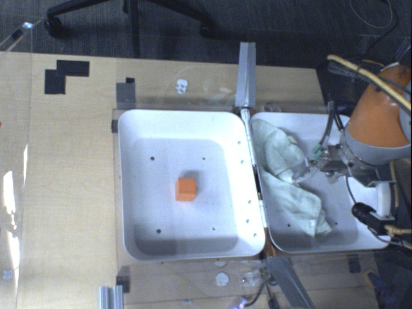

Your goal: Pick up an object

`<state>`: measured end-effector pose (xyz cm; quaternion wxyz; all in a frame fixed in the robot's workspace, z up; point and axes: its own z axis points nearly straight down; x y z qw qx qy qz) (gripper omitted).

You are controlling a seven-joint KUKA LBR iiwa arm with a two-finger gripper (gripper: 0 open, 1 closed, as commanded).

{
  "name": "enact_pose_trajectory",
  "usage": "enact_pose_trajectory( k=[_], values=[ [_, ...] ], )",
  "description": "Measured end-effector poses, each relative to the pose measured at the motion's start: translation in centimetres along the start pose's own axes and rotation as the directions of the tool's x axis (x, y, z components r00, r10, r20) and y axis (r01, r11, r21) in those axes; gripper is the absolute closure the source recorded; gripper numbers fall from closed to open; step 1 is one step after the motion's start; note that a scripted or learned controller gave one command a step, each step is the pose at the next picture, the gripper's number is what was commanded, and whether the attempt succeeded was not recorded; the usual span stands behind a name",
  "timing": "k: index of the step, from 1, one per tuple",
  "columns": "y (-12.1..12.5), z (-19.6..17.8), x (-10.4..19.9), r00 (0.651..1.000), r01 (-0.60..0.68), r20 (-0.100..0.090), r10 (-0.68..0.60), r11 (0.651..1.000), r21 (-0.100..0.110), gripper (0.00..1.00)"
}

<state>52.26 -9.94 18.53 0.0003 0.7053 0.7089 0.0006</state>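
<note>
In the right bin [360, 237], tool [308, 170] touches cloth [290, 185].

No readable text, labels, brands or numbers anywhere I can see. Black tape shapes [65, 74] on the bench [58, 192] carry no lettering.
</note>
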Motion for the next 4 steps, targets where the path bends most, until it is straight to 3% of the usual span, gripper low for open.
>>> enact_pose_trajectory(
  k=[1, 2, 3, 4],
  values=[
    [6.8, 9.2, -0.2, 0.999, 0.036, 0.003, -0.036, 0.999, -0.019, 0.0],
    [7.5, 9.3, 0.4, 0.992, -0.13, -0.001, 0.13, 0.991, -0.015, 0.0],
    [7.7, 8.1, 0.6, 0.992, -0.127, -0.005, 0.127, 0.992, -0.021, 1.0],
    [8.2, 0.1, 3.6, 0.897, -0.442, 0.001, 0.442, 0.897, -0.001, 1.0]
  ],
)
